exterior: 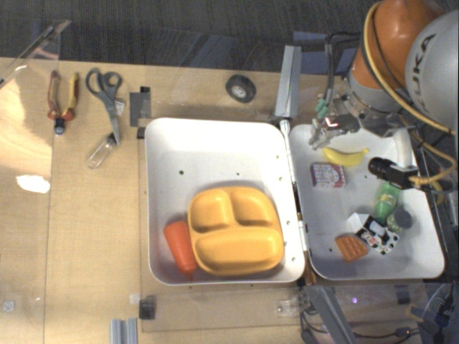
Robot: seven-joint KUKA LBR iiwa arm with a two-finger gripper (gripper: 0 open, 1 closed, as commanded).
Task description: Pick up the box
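A grey KUKA arm (423,56) with an orange band reaches in from the upper right of the frame, its wrist bent down over the far end of the right-hand white bin (430,260). The hand (328,124) hangs at the bin's upper left corner, just above and left of a yellow banana (345,156); whether it is open or closed cannot be made out from this angle, and nothing can be seen between its tips.

The box (328,175), a small pink-and-white carton, lies flat in the upper left part of the right bin, just below the banana and below the hand, apart from it. Lower in the same bin sit a green bottle (386,203) standing near the centre right, a black-and-white patterned object (378,236) just below it, and an orange waffle-like piece (351,247) to the lower left of that. A black cylindrical part (387,170) juts in from the right at mid-height.

The left bin (215,138) holds a yellow divided tray (234,229) in its lower half, with an orange carrot-shaped item (180,248) touching the tray's left side.

On the wooden table (72,249) in the upper left of the frame lie red-handled pliers (62,99) and grey scissors (107,95), side by side; a roll of dark tape (241,88) rests beyond the bins at top centre.
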